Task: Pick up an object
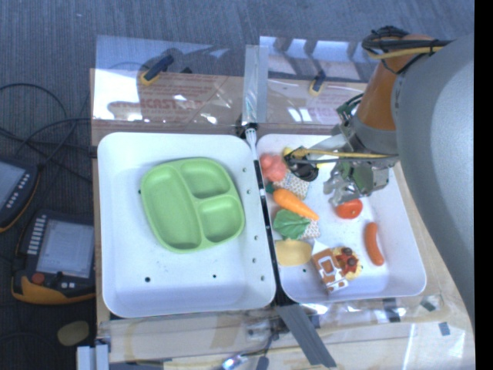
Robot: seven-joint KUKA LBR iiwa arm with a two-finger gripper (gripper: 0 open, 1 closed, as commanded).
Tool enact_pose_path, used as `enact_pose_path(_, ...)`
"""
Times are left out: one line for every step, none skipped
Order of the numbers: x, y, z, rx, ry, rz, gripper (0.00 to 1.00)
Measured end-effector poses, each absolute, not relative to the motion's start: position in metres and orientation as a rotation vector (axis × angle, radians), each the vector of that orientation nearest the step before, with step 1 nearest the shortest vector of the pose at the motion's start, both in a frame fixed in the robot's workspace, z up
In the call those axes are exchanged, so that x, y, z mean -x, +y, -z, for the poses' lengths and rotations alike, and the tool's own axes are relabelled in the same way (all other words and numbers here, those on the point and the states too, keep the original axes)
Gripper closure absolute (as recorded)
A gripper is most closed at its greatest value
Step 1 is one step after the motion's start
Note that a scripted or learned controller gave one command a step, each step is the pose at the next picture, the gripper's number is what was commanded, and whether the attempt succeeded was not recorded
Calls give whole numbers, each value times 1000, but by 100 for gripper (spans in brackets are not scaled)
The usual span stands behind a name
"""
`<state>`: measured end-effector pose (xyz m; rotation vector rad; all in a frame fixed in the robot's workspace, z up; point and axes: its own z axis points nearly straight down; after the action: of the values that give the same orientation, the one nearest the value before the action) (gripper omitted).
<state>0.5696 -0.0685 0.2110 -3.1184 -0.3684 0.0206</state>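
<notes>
My gripper hangs low over the upper middle of the right bin. A small red tomato-like piece lies directly under its tip and looks to touch it; I cannot make out whether it sits between the fingers. An orange carrot lies to the left of it. A red sausage lies toward the bin's lower right. A decorated cake slice rests near the front wall.
Along the right bin's left wall lie a pinkish-red ball, a checkered piece, a green leafy piece and a yellow piece. The left bin holds a green divided plate.
</notes>
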Motion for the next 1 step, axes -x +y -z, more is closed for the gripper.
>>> enact_pose_path(-555, -81, -179, 3124, -323, -20, 100)
